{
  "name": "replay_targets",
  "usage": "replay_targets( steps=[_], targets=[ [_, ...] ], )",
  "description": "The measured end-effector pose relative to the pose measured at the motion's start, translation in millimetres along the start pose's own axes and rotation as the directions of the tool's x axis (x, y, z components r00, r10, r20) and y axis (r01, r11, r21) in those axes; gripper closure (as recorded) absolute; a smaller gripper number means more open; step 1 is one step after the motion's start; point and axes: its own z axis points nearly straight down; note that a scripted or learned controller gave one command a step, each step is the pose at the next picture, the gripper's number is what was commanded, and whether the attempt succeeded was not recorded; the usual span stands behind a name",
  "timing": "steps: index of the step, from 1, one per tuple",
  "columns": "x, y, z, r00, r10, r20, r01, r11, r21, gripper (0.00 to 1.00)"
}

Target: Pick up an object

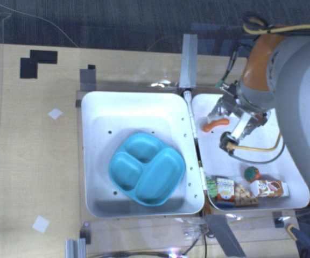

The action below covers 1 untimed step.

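The gripper is positioned over the far part of the right bin, carried in from the right by the grey arm. Whether it is open or closed cannot be told from this view. A small orange piece is located on the bin floor just beside the gripper, close to the wall between the bins; contact between the two cannot be confirmed. Along the near edge of the same bin, a red and green ball, a white carton and a row of snack packets are found. A blue divided plate is seated in the left bin.
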Motion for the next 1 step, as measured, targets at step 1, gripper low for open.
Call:
replay_targets(
  steps=[1],
  targets=[
    [-33.3,32.3,55.4,0.972,0.235,0.001,-0.235,0.972,0.001,0.00]
  ],
)
